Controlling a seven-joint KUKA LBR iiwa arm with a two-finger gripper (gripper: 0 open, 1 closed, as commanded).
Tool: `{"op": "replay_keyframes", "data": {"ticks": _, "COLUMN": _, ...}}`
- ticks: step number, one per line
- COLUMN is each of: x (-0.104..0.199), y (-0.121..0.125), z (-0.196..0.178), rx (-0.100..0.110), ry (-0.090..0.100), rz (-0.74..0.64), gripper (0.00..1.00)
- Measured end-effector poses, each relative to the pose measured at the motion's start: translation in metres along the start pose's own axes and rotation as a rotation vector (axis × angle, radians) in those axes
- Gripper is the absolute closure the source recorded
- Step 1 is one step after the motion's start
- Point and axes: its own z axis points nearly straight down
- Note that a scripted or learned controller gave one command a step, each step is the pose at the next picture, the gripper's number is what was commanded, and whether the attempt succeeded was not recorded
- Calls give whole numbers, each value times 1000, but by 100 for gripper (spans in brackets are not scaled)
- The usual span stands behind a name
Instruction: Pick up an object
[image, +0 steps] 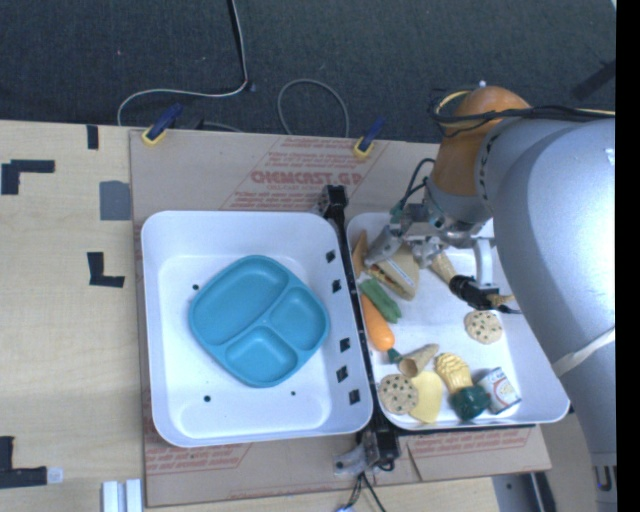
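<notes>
My gripper (392, 250) hangs low over the upper left part of the right bin (530, 360), right above a tan sandwich-like toy (402, 276). Whether it touches the toy is not clear. Beside that toy lie a green bean-shaped piece (380, 298) and an orange carrot (377, 326). A chip cookie (484, 325) lies to the right. Near the bin's front sit a second cookie (397, 393), a cone (419, 355), a yellow slice (429, 398), a yellow corn-like piece (452, 370), a green toy (468, 403) and a small red-and-white can (499, 388).
The left bin (170, 250) holds a blue divided plate (260, 318). The grey arm (560, 230) covers the right bin's far right side. Cables and two clamps (160, 128) lie behind the bins on the cardboard sheet.
</notes>
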Motion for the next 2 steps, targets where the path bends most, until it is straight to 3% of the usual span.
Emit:
{"op": "replay_keyframes", "data": {"ticks": 1, "x": -26, "y": 2, "z": 0, "rx": -22, "ry": 11, "rz": 6, "gripper": 0}}
{"op": "replay_keyframes", "data": {"ticks": 2, "x": -26, "y": 3, "z": -11, "rx": -26, "ry": 6, "rz": 4, "gripper": 100}}
